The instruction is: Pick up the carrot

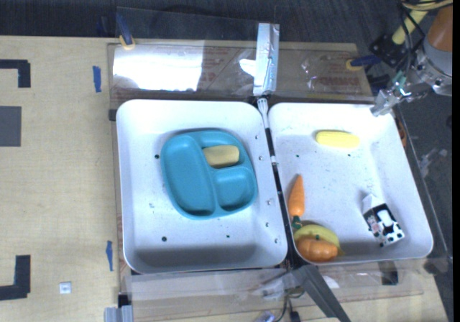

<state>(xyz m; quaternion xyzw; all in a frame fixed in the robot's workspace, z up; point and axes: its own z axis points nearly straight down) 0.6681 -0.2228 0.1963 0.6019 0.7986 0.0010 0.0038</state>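
Camera view: carrot [296,196] unlabelled, right bin [352,169].

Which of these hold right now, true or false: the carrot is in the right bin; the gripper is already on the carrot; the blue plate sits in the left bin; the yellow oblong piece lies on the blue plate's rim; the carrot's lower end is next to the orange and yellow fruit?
1. The carrot lies in the right bin. True.
2. The gripper is on the carrot. False: it sits at the right bin's far right corner, well apart from the carrot.
3. The blue plate is in the left bin. True.
4. The yellow oblong piece lies on the blue plate's rim. False: it lies in the right bin.
5. The carrot's lower end is beside the orange and yellow fruit. True.
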